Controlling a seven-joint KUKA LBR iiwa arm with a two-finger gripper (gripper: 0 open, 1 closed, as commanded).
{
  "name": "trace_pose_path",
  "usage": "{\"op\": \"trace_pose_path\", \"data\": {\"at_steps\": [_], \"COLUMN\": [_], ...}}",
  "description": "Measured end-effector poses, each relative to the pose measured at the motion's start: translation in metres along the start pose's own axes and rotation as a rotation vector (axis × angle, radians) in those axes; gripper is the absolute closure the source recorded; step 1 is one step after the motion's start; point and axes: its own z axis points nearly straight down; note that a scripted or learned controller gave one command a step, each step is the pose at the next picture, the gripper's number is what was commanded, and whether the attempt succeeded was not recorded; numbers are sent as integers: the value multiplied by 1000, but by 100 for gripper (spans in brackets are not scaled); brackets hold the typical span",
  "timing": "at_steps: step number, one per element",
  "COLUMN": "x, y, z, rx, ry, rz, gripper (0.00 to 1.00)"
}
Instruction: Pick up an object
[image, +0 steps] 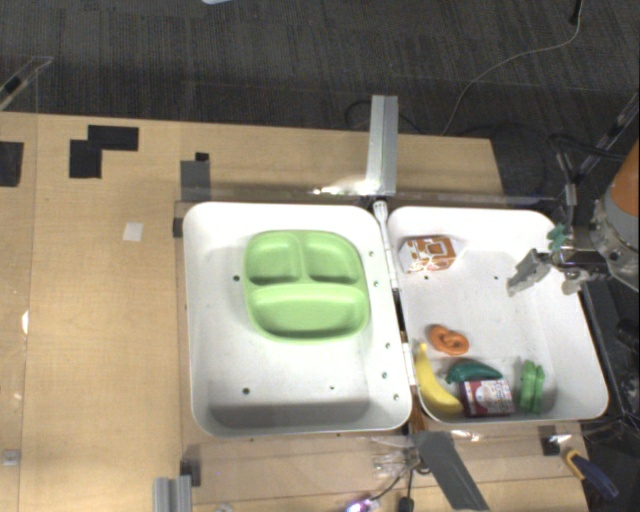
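The right bin (500, 225) holds several objects. A white and orange packet (428, 254) lies near its back left corner. An orange ring-shaped toy (449, 340) sits left of centre. Along the front wall lie a yellow banana (435, 383), a teal item (472, 372), a dark red can (487, 397) and a green object (531, 386). My gripper (546, 278) hangs over the right side of this bin, above bare floor. Its fingers (522, 272) are spread open with nothing between them. It is well to the right of the packet and behind the green object.
A green divided plate (305, 283) lies in the left bin (215, 380). A metal post (384, 145) stands behind the wall between the bins. The arm's body fills the right edge beside the right bin.
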Motion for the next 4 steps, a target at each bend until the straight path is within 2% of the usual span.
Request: {"op": "trace_pose_path", "data": {"at_steps": [1,2,3,4], "x": [-27,-60,-60,-60], "y": [-32,-35,-37,-36], "z": [145,170,156,163], "rx": [2,-5,-1,-1], "ry": [0,-1,0,0], "rz": [-40,-97,-87,-177], "gripper": [0,0,0,0]}}
